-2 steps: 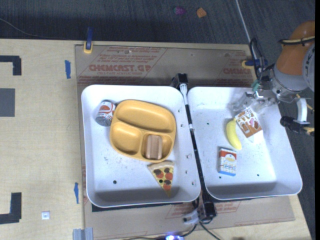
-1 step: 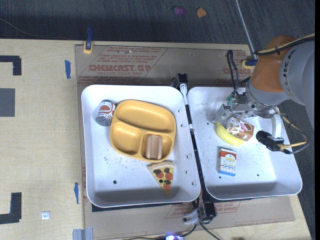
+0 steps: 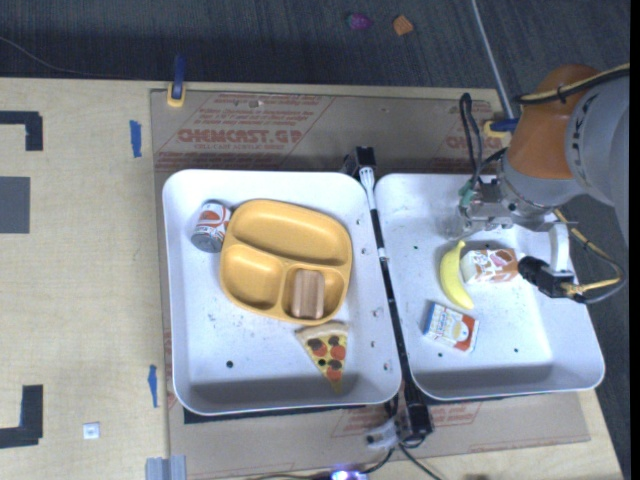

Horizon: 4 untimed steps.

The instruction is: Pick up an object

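So we've got two white bins side by side on the counter (image 3: 80, 298), sitting on a sheet of cardboard (image 3: 300, 123). Our left bin (image 3: 190, 368) holds a yellow divided plate (image 3: 270, 243) with a brownish block (image 3: 306, 293) in one of its compartments. A small soda can (image 3: 210, 226) lies on its side touching the plate's upper left edge, and a toy pizza slice (image 3: 328, 351) sits just below the plate.

Our right bin (image 3: 520, 363) has a banana (image 3: 455, 278) near the middle, curving around the left side of a small white and orange packet (image 3: 490, 265) that touches it. A little carton (image 3: 448, 326) with blue and orange print lies just below the banana, tilted.

The arm (image 3: 575, 143) comes in from the right, and the gripper (image 3: 485, 208) hangs over the upper part of the right bin, just above the banana and packet. We can't tell how the jaws stand from this angle, and we see nothing between them.
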### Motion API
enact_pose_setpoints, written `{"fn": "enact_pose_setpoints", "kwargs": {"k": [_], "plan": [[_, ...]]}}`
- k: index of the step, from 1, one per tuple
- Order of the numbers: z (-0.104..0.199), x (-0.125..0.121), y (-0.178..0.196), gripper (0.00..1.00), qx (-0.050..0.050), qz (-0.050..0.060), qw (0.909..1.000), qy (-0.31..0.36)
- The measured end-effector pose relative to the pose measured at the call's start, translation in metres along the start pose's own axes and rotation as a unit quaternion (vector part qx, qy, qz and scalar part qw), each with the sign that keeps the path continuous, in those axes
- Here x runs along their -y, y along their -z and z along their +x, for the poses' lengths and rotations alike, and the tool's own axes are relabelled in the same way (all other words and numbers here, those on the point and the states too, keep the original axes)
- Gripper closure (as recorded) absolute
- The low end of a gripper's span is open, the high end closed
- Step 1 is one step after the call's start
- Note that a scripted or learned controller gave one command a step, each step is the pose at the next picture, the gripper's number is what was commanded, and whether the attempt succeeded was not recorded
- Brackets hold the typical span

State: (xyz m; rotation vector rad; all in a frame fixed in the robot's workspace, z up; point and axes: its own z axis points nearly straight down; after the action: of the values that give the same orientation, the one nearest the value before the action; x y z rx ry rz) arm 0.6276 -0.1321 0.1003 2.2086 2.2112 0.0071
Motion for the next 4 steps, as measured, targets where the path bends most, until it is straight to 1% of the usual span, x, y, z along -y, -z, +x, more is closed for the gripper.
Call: {"fn": "enact_pose_setpoints", "kwargs": {"k": [1, 2, 3, 4], "plan": [[0.082, 0.008, 0.086, 1.0, -0.005, 0.006, 1.0, 0.001], [0.081, 0.009, 0.085, 0.0, -0.004, 0.007, 1.0, 0.0], [0.039, 0.055, -0.005, 0.0, -0.004, 0.006, 1.0, -0.001], [0.039, 0.055, 0.005, 1.0, -0.003, 0.005, 1.0, -0.001]]}}
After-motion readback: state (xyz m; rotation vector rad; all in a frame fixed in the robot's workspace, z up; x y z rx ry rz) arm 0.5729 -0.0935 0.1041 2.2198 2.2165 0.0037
